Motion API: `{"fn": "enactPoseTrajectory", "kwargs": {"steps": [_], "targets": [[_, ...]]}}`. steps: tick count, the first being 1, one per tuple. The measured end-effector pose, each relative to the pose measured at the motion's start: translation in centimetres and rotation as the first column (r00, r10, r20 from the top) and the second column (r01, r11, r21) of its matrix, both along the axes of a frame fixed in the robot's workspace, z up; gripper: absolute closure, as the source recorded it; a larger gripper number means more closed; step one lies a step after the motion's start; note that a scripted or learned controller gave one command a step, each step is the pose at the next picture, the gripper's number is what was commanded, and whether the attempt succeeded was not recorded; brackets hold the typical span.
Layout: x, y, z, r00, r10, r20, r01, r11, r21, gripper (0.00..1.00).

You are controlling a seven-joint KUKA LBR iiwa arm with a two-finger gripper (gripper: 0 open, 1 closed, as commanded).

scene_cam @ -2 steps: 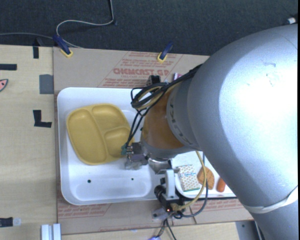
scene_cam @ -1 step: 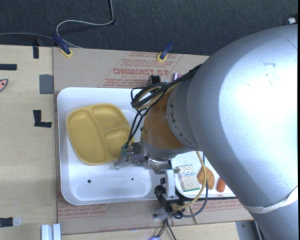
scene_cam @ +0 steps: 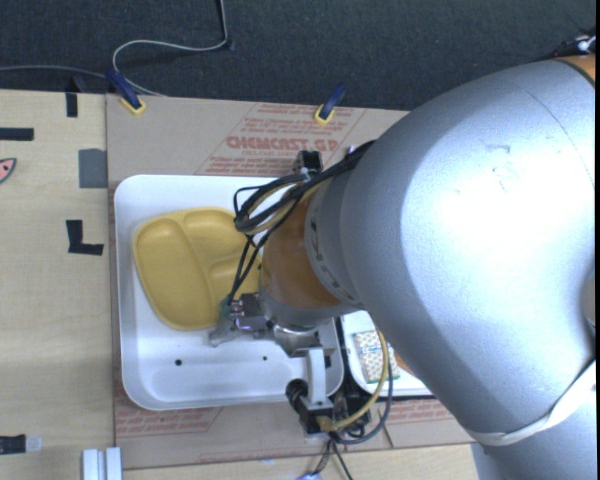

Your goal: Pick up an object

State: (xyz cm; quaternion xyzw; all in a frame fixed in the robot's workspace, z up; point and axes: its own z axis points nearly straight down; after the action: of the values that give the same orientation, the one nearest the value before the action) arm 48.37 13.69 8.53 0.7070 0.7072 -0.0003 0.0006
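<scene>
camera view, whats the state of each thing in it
yellow object: lying flat in the left bin, partly under the arm
left bin: holding the yellow object
arm: reaching over the bins
gripper: low, at the yellow object's edge

yellow moulded tray [scene_cam: 185, 268] | lying flat | left white bin [scene_cam: 160, 378]

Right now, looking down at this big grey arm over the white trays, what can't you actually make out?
- End effector: the arm's wrist hides it, so open or shut is unclear.
- Right-hand shallow white bin: mostly under the grey arm.
- Yellow moulded plastic piece in the left white bin: its right edge is behind cables.
- Printed item: too small to identify.
</scene>
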Motion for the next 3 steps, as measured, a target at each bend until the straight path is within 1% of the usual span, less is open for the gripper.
{"fn": "enactPoseTrajectory", "kwargs": {"steps": [1,2,3], "targets": [[0.0,0.0,1.0,1.0,0.0,0.0,0.0,1.0,0.001,1.0],[0.0,5.7,12.4,1.0,0.002,-0.002,-0.002,1.0,0.0,1.0],[0.0,5.6,12.3,1.0,0.001,-0.002,-0.001,1.0,0.0,0.0]]}}
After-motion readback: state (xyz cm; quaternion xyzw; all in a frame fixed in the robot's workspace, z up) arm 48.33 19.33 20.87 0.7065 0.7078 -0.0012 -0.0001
